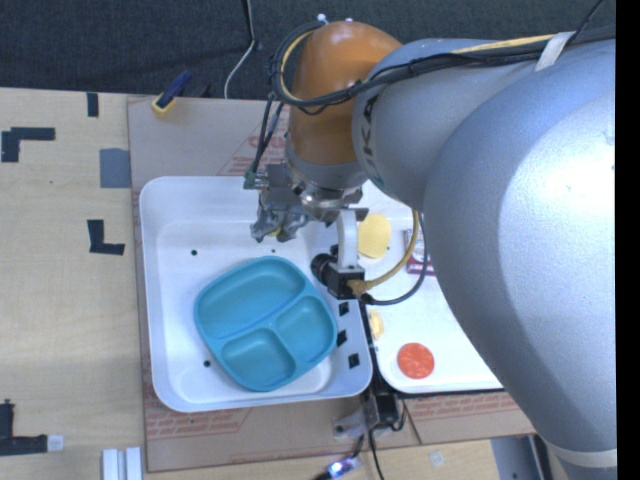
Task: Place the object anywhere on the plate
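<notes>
Plate [265, 321], blue and three-sectioned, lay in the left bin [160, 268]; I saw its long axis running diagonally, upper-left to lower-right; the gripper [275, 223] hung just beyond the plate's upper edge; whether it carried any object I could not tell, nor its state.

No text, label or number is legible.
</notes>
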Available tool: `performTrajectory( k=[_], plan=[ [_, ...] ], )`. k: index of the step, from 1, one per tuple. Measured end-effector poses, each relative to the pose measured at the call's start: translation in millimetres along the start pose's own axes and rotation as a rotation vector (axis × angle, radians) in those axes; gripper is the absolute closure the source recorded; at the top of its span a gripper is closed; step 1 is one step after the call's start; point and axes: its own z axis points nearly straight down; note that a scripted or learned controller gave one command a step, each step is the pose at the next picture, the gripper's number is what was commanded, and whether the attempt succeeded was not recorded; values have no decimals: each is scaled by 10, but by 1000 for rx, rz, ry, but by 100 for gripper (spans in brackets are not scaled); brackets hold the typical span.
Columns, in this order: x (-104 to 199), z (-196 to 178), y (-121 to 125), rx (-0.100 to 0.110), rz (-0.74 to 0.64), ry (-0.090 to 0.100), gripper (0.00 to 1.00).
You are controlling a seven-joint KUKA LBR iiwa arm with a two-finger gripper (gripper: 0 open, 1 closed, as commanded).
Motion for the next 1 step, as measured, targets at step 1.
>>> performTrajectory(
  k=[1],
  plan=[
    [4,0,1,0,-1,0,0]
  ],
)
